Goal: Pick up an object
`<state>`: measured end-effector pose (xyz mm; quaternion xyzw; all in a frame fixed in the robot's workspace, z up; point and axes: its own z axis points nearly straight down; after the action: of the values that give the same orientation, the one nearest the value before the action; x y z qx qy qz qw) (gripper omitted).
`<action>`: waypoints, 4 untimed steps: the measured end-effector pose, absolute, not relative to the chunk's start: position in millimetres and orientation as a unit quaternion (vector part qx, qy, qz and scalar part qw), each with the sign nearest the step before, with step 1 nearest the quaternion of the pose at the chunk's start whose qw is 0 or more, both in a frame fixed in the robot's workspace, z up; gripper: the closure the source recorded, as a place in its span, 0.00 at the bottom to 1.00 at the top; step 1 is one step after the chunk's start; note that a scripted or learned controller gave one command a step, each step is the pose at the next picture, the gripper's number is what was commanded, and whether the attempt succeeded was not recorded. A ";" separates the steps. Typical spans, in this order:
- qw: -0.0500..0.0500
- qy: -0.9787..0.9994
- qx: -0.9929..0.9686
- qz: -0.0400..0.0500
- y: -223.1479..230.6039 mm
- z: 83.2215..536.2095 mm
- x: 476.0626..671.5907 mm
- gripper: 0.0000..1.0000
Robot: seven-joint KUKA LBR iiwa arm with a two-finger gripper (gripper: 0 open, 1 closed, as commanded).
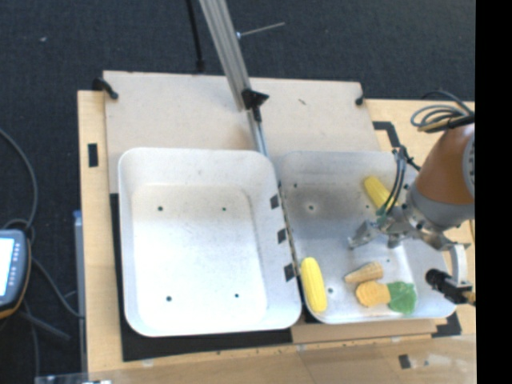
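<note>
Claw (370,234) low in the right bin (336,170), fingers splayed, gripping nothing. Nearest candidate: tan piece (364,274) just below it; corn (376,190) just above. Nothing lifted yet; grasp and lift remain, by my reading.

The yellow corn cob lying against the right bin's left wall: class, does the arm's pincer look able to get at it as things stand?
Probably yes. The corn cob lies uncovered, apart from the other pieces, and the pincer hangs over the same bin. The near wall could crowd one side.
</note>
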<state>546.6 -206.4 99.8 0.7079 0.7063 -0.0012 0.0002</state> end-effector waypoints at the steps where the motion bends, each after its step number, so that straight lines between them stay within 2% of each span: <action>1: 0.003 0.705 0.709 0.001 -207.3 112.5 548.1 1.00; 3: 0.004 0.707 0.707 0.002 -216.5 229.8 540.1 1.00; 4: 0.003 0.708 0.706 0.001 -218.0 255.4 541.3 1.00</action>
<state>541.3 -218.0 255.4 0.7063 0.7079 0.0011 0.0027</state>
